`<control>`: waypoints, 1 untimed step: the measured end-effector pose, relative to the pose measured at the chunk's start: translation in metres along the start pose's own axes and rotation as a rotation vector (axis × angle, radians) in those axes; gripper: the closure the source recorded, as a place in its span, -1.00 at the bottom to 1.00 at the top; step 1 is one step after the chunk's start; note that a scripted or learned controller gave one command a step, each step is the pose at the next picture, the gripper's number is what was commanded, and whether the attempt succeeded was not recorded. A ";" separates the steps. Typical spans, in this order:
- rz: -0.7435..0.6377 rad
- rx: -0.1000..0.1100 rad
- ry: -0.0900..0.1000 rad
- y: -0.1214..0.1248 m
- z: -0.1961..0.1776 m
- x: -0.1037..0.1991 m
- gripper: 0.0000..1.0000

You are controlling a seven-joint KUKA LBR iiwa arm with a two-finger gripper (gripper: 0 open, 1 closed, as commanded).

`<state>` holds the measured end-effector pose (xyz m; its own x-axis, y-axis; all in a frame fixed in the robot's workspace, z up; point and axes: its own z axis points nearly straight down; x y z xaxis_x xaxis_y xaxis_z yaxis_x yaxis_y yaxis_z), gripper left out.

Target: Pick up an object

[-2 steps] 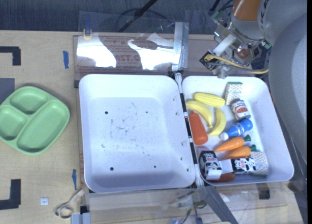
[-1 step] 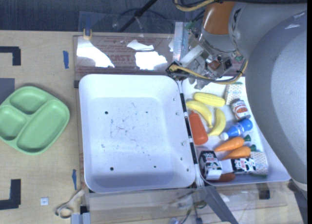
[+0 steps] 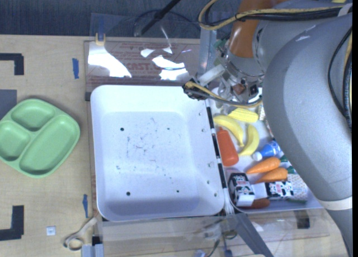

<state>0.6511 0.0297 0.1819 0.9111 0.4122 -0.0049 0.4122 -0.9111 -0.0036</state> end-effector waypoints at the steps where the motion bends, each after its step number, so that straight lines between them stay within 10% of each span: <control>1: 0.204 -0.002 0.003 -0.031 -0.013 0.020 1.00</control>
<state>0.6563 0.0662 0.1951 0.9757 0.2190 -0.0027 0.2190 -0.9757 -0.0013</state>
